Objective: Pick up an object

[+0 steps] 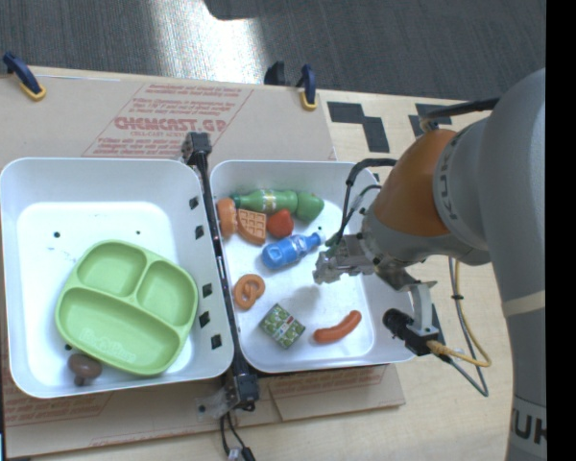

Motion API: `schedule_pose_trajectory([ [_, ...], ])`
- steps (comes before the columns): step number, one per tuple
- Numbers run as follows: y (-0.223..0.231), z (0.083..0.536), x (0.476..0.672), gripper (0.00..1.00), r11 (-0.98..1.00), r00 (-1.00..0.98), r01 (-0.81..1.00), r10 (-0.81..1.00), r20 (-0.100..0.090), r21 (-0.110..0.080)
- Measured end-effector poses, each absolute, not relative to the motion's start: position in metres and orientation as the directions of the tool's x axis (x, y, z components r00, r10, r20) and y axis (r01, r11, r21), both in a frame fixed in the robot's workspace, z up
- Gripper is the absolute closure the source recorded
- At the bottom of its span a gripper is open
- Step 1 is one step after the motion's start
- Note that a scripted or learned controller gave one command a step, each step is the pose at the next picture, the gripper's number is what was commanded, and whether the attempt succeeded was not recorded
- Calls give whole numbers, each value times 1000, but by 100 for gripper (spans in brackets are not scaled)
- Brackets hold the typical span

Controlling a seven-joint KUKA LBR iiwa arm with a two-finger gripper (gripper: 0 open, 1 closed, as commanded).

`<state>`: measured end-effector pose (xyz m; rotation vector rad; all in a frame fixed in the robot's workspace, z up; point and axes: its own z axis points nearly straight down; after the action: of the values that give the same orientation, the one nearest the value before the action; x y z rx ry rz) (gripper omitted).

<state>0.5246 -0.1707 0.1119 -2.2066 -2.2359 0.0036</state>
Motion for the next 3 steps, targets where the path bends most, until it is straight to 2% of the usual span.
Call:
schedule_pose_trajectory([
  [1,-171,112,525,0,14,-14,1000,1000,-2,-2],
  [2,-171,122,525,100,16,-16,1000,1000,-2,-1],
  [3,-170,122,525,0,16,-16,1000,1000,-2,-1],
])
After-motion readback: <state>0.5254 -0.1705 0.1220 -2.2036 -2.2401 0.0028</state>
